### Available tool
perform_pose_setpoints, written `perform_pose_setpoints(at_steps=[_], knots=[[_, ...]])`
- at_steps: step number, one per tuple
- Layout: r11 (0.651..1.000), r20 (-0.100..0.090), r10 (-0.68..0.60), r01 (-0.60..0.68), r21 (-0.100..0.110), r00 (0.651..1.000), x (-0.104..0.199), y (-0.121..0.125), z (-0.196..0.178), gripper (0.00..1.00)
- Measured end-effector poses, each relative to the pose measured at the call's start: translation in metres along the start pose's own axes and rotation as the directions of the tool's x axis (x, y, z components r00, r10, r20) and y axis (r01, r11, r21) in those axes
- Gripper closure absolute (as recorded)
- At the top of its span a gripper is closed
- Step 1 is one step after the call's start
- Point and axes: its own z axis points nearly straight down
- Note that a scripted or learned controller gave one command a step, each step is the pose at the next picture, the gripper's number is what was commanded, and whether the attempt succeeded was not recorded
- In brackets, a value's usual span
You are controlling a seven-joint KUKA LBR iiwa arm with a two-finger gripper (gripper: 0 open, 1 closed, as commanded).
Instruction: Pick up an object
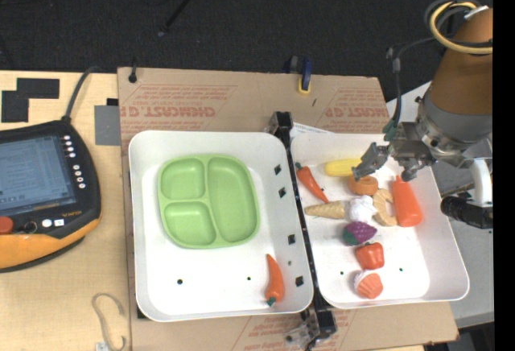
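Observation:
My gripper (392, 163) hangs over the far part of the right bin (447, 273), its two dark fingers spread apart, so it is open with nothing between them. Just below the left finger lies a small orange piece (364, 185), and a yellow banana-like toy (344, 167) sits to its left. An orange carrot-shaped toy (406, 203) lies under the right finger. Further toys in this bin are a cream cone (326, 210), a thin orange pepper (311, 183), a purple and green piece (360, 231), a red pepper (370, 254) and an orange-red piece (369, 286).
The left bin (149, 261) holds a green divided plate (208, 201) and a small carrot (274, 278) near its front right corner. A tablet pendant (40, 188) lies on the bench at the left. A black divider bar (291, 212) runs between the bins.

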Motion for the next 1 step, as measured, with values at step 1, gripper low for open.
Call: perform_pose_setpoints(at_steps=[1], knots=[[1.000,0.001,-0.002,0.002,-0.011,1.000,-0.0001,0.0018,-0.0066,0.00]])
